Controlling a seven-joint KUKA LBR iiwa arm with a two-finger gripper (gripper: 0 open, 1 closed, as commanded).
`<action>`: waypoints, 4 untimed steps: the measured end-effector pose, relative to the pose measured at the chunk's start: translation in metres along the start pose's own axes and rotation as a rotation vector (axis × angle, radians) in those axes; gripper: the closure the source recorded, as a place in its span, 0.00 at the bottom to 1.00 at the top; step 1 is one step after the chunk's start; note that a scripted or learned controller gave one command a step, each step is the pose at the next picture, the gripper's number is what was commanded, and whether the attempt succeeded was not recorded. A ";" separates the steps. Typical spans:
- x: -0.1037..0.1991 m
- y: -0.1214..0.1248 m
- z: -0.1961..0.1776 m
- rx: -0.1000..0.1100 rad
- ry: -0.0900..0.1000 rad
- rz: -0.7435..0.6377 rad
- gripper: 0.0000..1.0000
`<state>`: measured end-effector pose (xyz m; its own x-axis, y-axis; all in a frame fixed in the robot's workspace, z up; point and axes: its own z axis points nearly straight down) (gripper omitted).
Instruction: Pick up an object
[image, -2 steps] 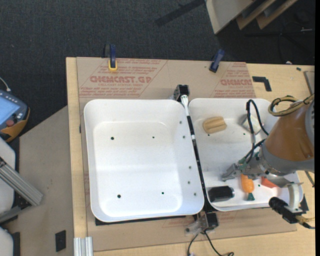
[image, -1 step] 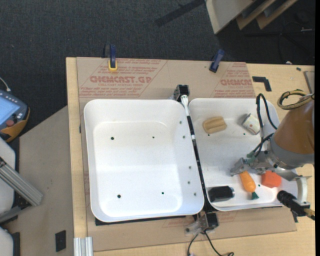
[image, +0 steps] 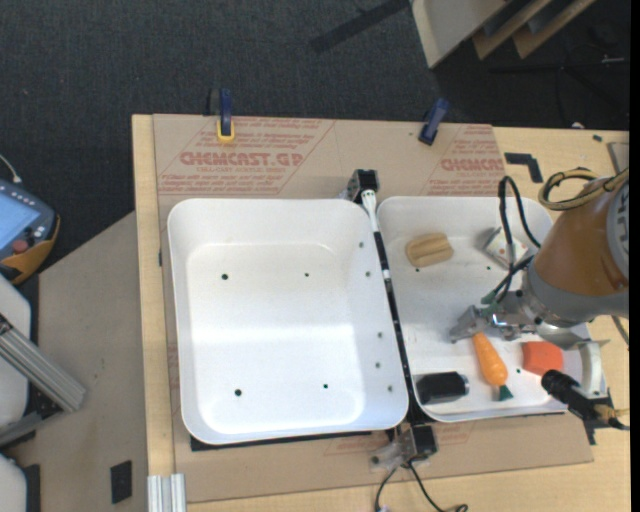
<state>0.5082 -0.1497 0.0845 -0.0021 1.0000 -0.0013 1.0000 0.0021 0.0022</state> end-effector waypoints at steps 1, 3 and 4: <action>-0.001 0.000 -0.010 -0.001 -0.001 0.002 1.00; 0.015 -0.022 -0.015 -0.021 -0.006 -0.001 1.00; 0.022 0.004 -0.022 -0.002 0.000 -0.001 1.00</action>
<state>0.5122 -0.1274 0.1063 -0.0029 1.0000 -0.0017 1.0000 0.0029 0.0041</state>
